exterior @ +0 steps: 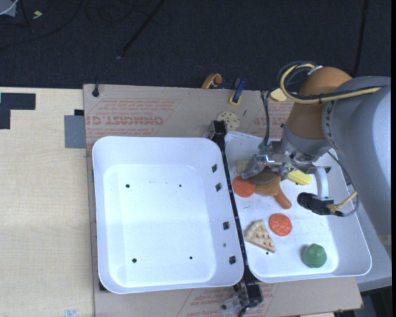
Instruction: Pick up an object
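A: Where does the thing to pick lie?
B: In the far half of the right bin (346,240). It is the orange-brown drumstick-shaped toy (272,189). Its long axis runs on a slant from far left to near right. The broad end is at the far left, and the narrow orange end points toward the bin's near right.

A: What crowds it?
B: A red tomato-like ball (243,188) sits touching, or all but touching, the broad end on the left. A yellow piece (301,177) lies just beside it on the right, partly under the arm (363,131). Three things lie nearer the camera and apart from it: a flat red-orange disc (280,224), a pizza-slice wedge (260,235) by the bin's left wall, and a green ball (313,255) toward the near right corner.

A: And the tool?
B: The tool (262,168) hangs low in the bin, right at the far side of the toy's broad end. The arm hides the contact, so I cannot tell whether the tool is apart, together or clamped on anything.

A: Anything outside that bin?
B: The left bin (100,210) stands alongside, wall to wall with it. Both rest on a cardboard sheet (152,107) on the pale wooden surface (33,210). A spotted cookie-like round (228,119) lies on the cardboard past the bins. An orange clamp (212,80) and a blue clamp (237,91) sit at the sheet's far edge.
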`<state>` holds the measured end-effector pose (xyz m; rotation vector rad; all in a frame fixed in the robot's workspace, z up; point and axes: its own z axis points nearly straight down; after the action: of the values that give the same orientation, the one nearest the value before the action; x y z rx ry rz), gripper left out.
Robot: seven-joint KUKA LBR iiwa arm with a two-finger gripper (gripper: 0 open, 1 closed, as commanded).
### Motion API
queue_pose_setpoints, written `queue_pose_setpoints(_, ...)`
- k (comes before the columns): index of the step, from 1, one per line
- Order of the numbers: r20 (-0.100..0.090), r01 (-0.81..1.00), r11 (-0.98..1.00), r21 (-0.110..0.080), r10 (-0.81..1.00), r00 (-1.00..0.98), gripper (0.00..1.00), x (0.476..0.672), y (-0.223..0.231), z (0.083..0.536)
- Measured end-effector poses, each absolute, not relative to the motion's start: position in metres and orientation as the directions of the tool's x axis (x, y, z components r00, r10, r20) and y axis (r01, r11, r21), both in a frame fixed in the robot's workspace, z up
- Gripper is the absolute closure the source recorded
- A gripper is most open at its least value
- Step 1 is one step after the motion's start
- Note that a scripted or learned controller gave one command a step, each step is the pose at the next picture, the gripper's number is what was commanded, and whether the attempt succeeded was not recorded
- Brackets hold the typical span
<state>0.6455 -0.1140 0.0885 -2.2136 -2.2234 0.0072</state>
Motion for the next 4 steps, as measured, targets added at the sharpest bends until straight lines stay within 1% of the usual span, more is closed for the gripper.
queue_pose_setpoints(1, -0.001, 1.0, 0.001, 0.001, 1.0, -0.001, 0.0, 0.645, -0.08, 0.089)
queue_pose_setpoints(2, 0.0, 1.0, -0.004, 0.0, 1.0, 0.004, 0.0, 0.605, -0.134, 0.09)
queue_pose_setpoints(3, 0.0, 1.0, 0.005, -0.001, 1.0, -0.005, 0.0, 0.636, -0.078, 0.088)
queue_pose_setpoints(4, 0.002, 1.0, 0.0, -0.006, 1.0, 0.0, 1.0, 0.634, -0.081, 0.097)
